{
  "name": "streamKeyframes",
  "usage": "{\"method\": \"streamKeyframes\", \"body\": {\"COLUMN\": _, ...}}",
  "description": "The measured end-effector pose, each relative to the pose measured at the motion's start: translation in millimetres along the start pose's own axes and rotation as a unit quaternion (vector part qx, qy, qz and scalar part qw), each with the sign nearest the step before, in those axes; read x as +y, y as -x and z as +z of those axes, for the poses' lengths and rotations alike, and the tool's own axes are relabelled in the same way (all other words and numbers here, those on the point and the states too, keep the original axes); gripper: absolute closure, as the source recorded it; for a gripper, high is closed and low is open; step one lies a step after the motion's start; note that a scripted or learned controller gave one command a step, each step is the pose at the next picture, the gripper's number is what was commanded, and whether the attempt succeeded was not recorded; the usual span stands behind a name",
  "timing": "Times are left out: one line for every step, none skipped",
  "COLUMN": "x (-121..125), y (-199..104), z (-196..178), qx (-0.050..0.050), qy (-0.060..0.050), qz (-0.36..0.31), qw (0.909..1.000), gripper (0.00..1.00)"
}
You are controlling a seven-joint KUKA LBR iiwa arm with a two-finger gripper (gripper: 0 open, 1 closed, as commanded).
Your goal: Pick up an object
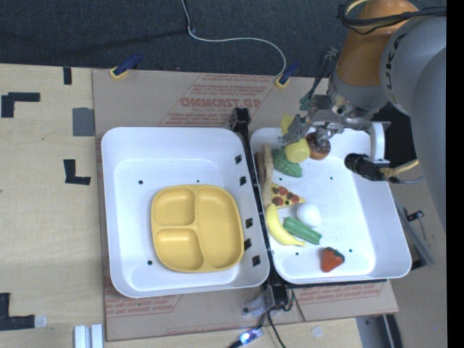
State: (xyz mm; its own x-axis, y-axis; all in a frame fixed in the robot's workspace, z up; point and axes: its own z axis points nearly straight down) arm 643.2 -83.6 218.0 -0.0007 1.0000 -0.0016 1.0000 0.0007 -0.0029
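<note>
The gripper (303,138), holding a yellow lemon-like fruit (296,151) between its fingers, hangs just above the green vegetable (288,167).

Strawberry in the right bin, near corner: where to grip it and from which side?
Grip the strawberry across its red body, coming straight down from above. It lies apart from the banana and the green vegetable, so the fingers likely have room on both flanks. The bin wall is close on the far right, so a side approach looks cramped.
</note>
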Motion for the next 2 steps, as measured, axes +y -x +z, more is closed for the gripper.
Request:
{"method": "streamKeyframes", "body": {"x": 8, "y": -5, "z": -16, "qx": 0.001, "qy": 0.001, "qz": 0.000, "qw": 1.0000, "gripper": 1.00}}
{"method": "streamKeyframes", "body": {"x": 8, "y": -16, "z": 0, "qx": 0.000, "qy": 0.000, "qz": 0.000, "qw": 1.0000, "gripper": 1.00}}
